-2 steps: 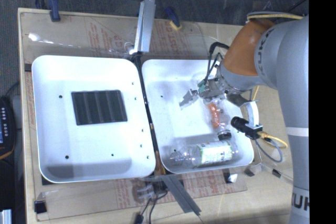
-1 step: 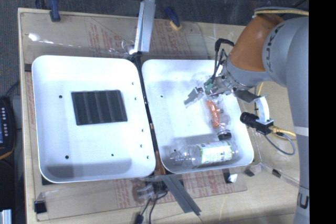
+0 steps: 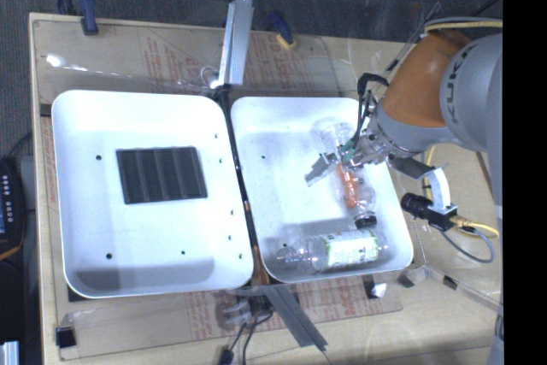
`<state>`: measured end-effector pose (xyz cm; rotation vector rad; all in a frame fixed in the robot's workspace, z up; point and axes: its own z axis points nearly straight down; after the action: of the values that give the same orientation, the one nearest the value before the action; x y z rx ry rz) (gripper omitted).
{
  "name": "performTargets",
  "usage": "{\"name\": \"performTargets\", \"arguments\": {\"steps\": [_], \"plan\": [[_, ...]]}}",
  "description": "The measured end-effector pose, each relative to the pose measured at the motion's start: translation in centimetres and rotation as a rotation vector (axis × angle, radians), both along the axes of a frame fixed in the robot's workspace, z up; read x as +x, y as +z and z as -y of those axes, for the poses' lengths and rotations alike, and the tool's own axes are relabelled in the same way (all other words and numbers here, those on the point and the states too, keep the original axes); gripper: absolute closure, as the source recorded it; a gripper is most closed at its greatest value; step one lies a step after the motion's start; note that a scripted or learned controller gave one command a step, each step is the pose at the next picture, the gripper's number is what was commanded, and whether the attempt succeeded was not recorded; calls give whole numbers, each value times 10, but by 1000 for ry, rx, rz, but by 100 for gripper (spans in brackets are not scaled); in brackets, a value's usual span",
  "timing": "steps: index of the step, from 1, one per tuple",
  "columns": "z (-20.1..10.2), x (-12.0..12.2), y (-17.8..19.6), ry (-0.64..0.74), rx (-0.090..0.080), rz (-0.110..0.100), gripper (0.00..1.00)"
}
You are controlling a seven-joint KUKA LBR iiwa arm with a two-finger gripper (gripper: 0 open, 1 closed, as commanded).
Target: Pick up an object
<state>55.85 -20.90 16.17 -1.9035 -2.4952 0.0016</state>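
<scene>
Presently: gripper (image 3: 329, 165) over right bin (image 3: 256, 184), finger state indiscernible. Nearest item, orange-capped clear bottle (image 3: 352, 188). Best approach likely a centred descent across its narrow body.

"So where's the camera sitting?"

"Up above the bench (image 3: 128, 316), fixed, looking down at a slant. It takes in both white bins: the left bin (image 3: 137, 111) and the right bin (image 3: 273, 184), side by side, with dark floor across the top of the picture."

"Close in or far off?"

"Far enough to catch nearly the whole bench top and the blue clamps (image 3: 87, 11) on its far edge, near enough that the bins fill the middle."

"And the arm?"

"The arm (image 3: 453, 90) comes in from the picture's right, over the right bin. There's just this one view, so nothing overlaps with another."
</scene>
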Motion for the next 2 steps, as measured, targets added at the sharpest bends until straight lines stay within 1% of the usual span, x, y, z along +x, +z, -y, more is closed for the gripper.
{"name": "performTargets", "arguments": {"steps": [1,2], "plan": [[0,1,15,65,-2,4,0],[1,12,7,68,-2,3,0]]}}
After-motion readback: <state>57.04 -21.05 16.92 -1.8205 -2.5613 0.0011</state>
